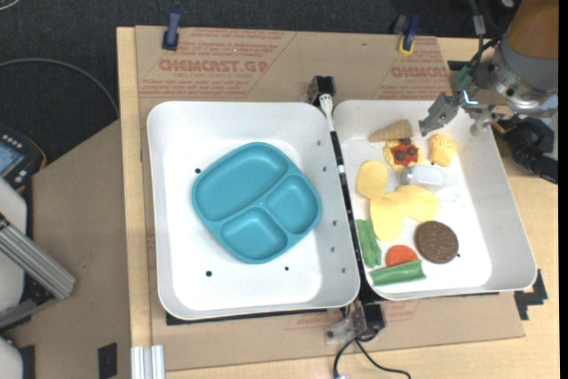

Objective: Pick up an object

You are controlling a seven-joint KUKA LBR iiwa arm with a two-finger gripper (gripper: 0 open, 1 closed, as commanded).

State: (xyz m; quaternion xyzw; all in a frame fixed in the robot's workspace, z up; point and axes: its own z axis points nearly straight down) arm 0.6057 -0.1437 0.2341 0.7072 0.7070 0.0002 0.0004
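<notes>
Nearest the camera, at the front of the right bin [506, 191]: a green bean pod [397, 273] lying flat, a red tomato slice [401, 255] just behind it, a second green piece [368, 242] running along the left wall. Brown round cookie [437, 241] just right of the tomato. Behind these, 2 pale yellow pieces [401, 207] overlapping, then a yellow chip-shaped piece [372, 179] and a small white item [428, 176]. Further back: a red-topped piece [404, 154], a corn cob [441, 149], a tan wedge [390, 133].

Left bin [169, 191] holds 1 blue 3-compartment plate [256, 201], roughly centred.

Farthest back, my claw [441, 115] hangs over the right bin's rear, just behind the corn cob, fingers spread apart, nothing between them. Grey wrist [519, 75] and orange band [537, 27] rise toward the right edge.
</notes>
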